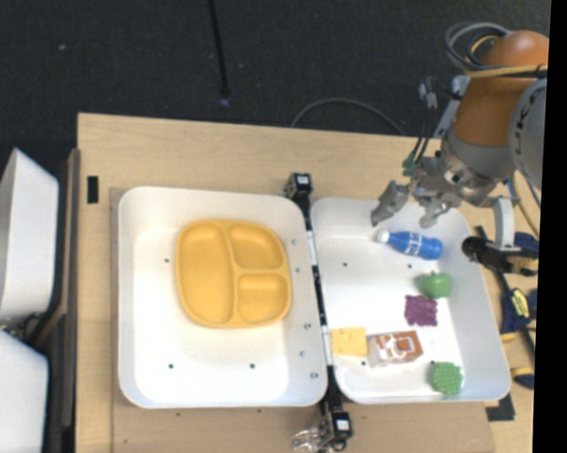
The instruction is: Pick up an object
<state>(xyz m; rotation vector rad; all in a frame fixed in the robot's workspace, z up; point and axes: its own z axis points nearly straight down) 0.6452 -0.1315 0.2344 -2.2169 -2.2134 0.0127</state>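
Observation:
My gripper [411, 210] hangs over the far edge of the right bin [356, 290], its two grey fingers spread apart with nothing between them. Just below and right of it a blue bottle [412, 243] lies on its side. Further down the bin lie a green toy [436, 285], a purple spiky object [421, 310], a yellow block [348, 342], an orange-and-white packet [395, 349] and a green spiky ball [445, 378].
The left bin [137, 355] holds a yellow divided plate [233, 271]. A black clip [298, 185] sits at the far end of the seam between the bins. Blue-handled clamps [516, 306] stand at the bench's right edge. White boxes [20, 247] stand to the left.

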